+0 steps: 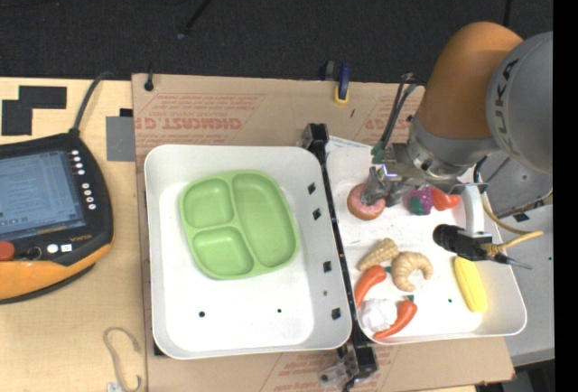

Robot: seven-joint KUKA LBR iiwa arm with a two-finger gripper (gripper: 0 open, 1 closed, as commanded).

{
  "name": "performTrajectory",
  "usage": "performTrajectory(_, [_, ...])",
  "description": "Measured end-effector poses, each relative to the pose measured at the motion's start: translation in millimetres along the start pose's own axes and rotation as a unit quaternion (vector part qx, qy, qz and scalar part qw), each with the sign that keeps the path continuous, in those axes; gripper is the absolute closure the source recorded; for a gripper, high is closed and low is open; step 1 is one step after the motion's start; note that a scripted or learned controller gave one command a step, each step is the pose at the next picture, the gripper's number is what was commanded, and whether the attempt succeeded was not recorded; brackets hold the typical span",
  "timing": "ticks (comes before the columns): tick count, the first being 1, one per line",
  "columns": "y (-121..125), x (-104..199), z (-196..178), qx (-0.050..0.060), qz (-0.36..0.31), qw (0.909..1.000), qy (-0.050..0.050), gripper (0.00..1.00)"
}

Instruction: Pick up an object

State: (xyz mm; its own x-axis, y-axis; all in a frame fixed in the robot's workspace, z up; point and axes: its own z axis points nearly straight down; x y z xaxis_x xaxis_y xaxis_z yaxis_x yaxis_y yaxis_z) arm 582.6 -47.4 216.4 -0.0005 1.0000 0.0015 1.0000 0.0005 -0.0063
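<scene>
Arm reaches in from the right, orange band and grey wrist over the far right corner of the right bin (515, 320), wrist angled down and left. Claw (380, 186) sits low in the far left part of that bin, right at the pink donut (365, 204). Can't tell how far the claw is open, or whether it has hold of anything; contact with the donut isn't clear either. Rest of the right bin: purple-and-green piece (420, 200) and a small red piece (445, 198) just beside each other near the far edge, partly under the wrist. Croissant (412, 268) is about centre, with a knobbly beige piece (379, 251) touching its left side. Yellow corn-like piece (470, 284) lies near the right edge. One red chili (368, 283) lies along the left edge. A second red chili (403, 318) and a white crumpled lump (379, 313) are in the near left corner, touching. Left bin (172, 309) holds one green divided plate (239, 223), three compartments, lying flat around the centre, nothing in it. Both bins sit on cardboard (226, 115) on the surface. Teach pendant (45, 210) lies at the surface's left edge.
</scene>
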Motion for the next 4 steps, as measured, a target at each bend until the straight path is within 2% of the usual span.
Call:
performTrajectory(1, [-4,7,-21,-0.003,0.000,1.0000,0.000,1.00])
performTrajectory(2, [1,4,-1,-0.001,0.000,1.0000,-0.001,1.00])
performTrajectory(4, [1,9,-1,-0.002,0.000,1.0000,-0.001,1.00])
